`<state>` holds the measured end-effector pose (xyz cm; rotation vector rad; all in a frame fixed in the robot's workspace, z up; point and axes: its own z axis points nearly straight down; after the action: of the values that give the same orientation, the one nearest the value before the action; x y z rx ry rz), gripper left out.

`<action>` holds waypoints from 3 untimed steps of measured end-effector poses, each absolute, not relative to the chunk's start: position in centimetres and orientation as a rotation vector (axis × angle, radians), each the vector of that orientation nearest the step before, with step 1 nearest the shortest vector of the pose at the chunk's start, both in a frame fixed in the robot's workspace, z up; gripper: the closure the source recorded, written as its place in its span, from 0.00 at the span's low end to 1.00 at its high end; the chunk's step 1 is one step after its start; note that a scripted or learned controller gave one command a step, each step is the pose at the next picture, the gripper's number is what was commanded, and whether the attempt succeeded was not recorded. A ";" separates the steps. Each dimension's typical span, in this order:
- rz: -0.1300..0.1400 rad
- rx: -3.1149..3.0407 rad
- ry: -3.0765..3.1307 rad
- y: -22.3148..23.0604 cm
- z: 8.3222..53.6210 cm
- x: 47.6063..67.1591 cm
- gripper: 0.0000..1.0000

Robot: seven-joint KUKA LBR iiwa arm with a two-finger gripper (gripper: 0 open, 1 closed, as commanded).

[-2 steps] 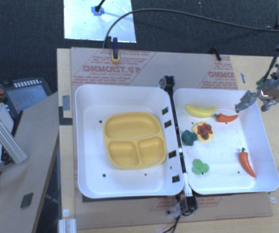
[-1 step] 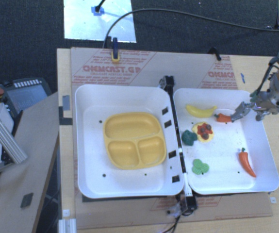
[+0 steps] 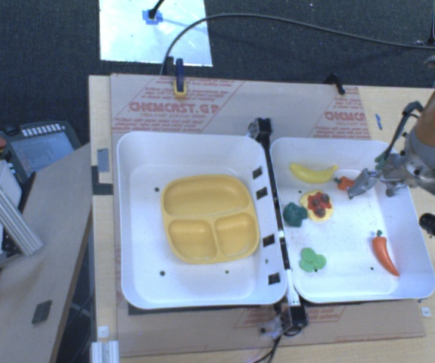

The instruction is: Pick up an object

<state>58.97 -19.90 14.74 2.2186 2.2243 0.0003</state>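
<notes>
Two white bins sit before you: the left bin bears a yellow divided tray; the right bin holds banana, carrot, pizza slice and broccoli. Your gripper hovers there, fingers apart, gripping nothing.

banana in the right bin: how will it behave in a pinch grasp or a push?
The banana looks like smooth moulded plastic, so probably stiff, light and a bit slippery. Its curved shape lies flat on the right bin floor; a push would likely spin it rather than roll it.
</notes>
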 end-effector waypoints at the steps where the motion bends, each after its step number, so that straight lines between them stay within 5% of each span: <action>1: 0.004 2.215 2.221 -20.0 16.0 59.1 1.00; 3: 0.004 2.213 2.223 -20.0 24.8 59.9 1.00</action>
<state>59.92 -19.96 24.81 2.2127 2.2227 0.0040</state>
